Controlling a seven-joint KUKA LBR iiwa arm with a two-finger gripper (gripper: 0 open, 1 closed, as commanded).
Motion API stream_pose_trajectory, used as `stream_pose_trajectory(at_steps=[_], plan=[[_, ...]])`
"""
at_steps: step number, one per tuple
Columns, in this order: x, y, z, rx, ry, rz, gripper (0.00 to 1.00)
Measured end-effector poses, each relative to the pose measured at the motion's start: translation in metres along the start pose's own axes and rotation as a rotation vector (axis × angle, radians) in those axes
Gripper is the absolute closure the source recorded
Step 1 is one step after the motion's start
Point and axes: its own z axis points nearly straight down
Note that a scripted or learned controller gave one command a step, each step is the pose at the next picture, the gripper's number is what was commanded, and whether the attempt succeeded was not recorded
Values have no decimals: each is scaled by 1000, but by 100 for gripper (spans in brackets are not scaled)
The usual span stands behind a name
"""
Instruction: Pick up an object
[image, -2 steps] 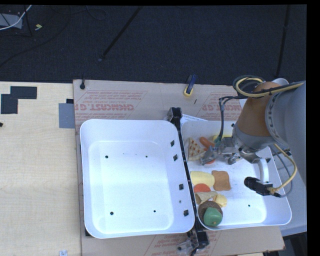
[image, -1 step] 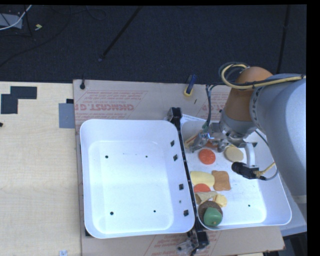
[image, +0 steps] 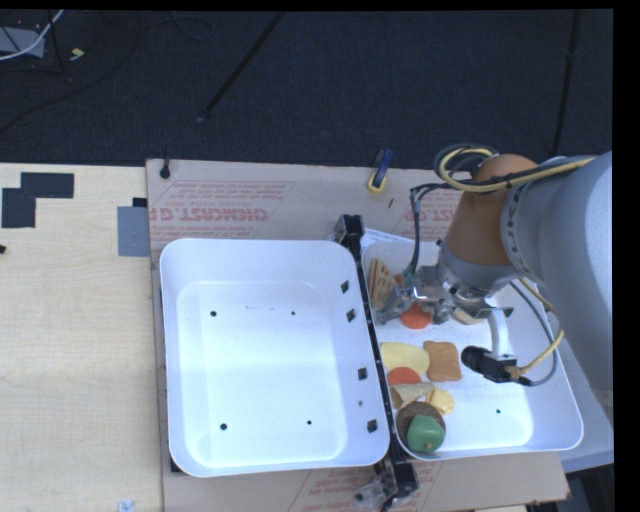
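My gripper (image: 428, 302) hangs low over the far left part of the right bin (image: 520, 425), under the orange-banded wrist. A small orange-red piece (image: 415, 320) lies right at its tip, partly covered by it, and I cannot make out whether it is held. A ridged tan piece (image: 380, 280) leans against the bin's left wall just left of the gripper. In front of the gripper lie a yellow piece (image: 402, 354), a brown toast-like slab (image: 442, 361) and a red piece (image: 404, 376).
A green round fruit (image: 426, 433) sits on a brown item in the right bin's front left corner, with a small yellow piece (image: 440, 402) beside it. The left bin (image: 190, 330) adjoins across a black divider (image: 362, 330). Cables loop off the wrist to the right.
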Motion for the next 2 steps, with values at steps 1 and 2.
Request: stream_pose_trajectory(at_steps=[1, 2], plan=[[11, 31, 0, -5, -1, -4, 0], [11, 30, -10, -1, 0, -6, 100]])
